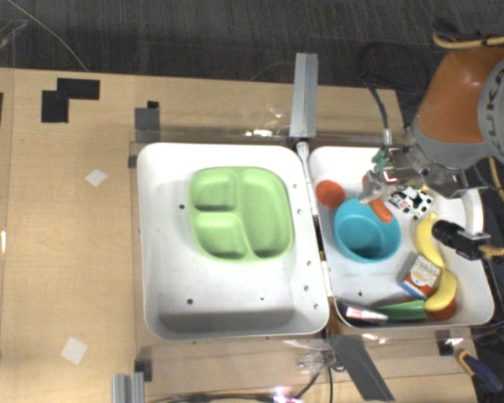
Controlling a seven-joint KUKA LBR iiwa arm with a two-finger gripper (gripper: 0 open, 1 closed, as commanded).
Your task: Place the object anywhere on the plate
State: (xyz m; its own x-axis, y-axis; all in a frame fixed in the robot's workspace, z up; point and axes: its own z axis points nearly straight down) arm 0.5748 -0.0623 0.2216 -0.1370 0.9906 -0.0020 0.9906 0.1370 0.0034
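Green plate (238,213) with three compartments in the left bin (164,250). Gripper (381,185) low over the right bin (475,309), just above the blue cup (367,230), at about one o'clock from the cup's centre. Small orange piece (381,210) right under the gripper at six o'clock, on the cup's rim; cannot tell whether open, closed or gripping. Orange ball (329,193) at nine o'clock from the gripper. Banana (435,267), small carton (418,277), green pen (399,309) toward five o'clock.
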